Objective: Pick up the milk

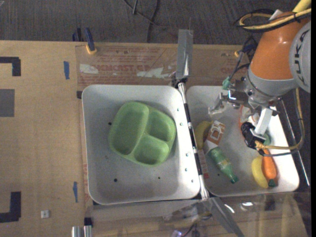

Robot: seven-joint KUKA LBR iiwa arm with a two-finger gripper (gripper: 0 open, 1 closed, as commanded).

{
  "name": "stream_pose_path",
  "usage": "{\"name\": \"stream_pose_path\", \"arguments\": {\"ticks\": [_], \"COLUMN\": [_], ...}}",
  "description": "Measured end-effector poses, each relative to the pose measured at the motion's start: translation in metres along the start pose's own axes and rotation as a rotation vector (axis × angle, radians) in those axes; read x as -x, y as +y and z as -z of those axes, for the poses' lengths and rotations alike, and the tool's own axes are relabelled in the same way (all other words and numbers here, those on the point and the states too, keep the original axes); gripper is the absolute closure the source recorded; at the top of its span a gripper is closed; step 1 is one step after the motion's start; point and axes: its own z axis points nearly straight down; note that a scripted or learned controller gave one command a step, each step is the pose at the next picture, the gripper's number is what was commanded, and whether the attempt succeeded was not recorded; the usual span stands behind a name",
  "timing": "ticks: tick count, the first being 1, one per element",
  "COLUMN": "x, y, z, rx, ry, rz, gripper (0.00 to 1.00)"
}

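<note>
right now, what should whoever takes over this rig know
Gripper: over the right bin's upper part, nothing seen between its fingers; open or shut unclear.
Milk carton: lying in the right bin by the divider, beside the green bottle.
Also there: a carrot and a yellow fruit. Left bin holds a green divided plate.
Done: nothing yet.
Left: grasp and lift the milk.

Milk carton [214, 133]: small, white with orange-red print, lying on its side in right bin [289, 180], near bin's left wall. Long axis slanting, upper end pointing up-right. Sitting just beside yellow fruit [201, 130] on its left; lower end touching or nearly touching cap end of green bottle [222, 165]. Nothing resting on it.
</note>
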Motion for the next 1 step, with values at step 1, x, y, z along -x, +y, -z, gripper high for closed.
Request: {"name": "stream_pose_path", "arguments": {"ticks": [1], "x": [0.0471], "y": [-0.0154], "z": [-0.1228], "rx": [0.004], "ry": [0.000], "rz": [-0.033], "gripper": [0.00]}}
